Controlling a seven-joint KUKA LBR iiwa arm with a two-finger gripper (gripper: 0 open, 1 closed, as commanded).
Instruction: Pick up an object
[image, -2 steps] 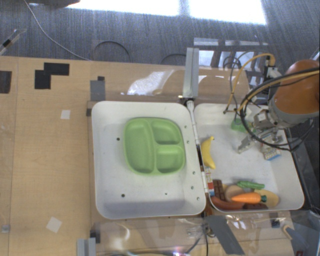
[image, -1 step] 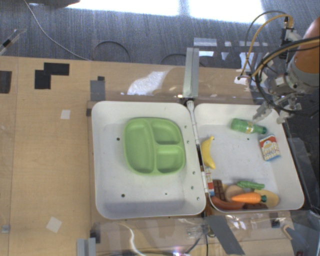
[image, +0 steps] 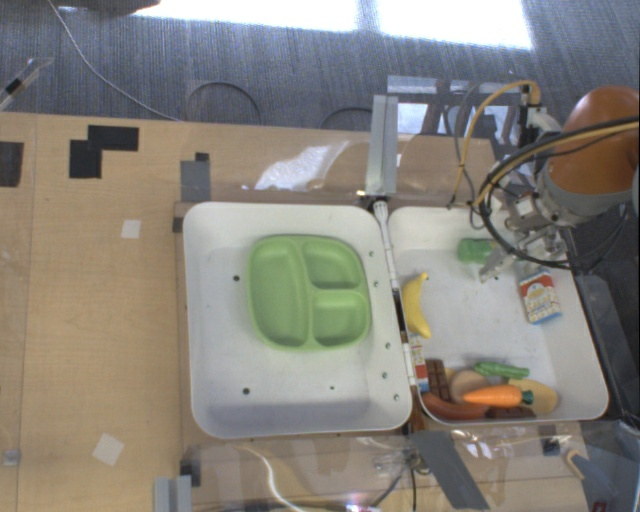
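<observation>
My gripper hangs over the far part of the right bin, beside a green object that lies just to its left. Nothing shows between its fingers. A yellow banana lies by the bin's left wall. A small red and white carton rests to the right of the gripper. Along the near wall sit an orange carrot, a green vegetable, a brown sausage-like piece and other toy foods.
The left bin holds a green divided plate. A metal post rises behind the divider between the bins. Cables loop above the right bin's far edge near the arm's orange band.
</observation>
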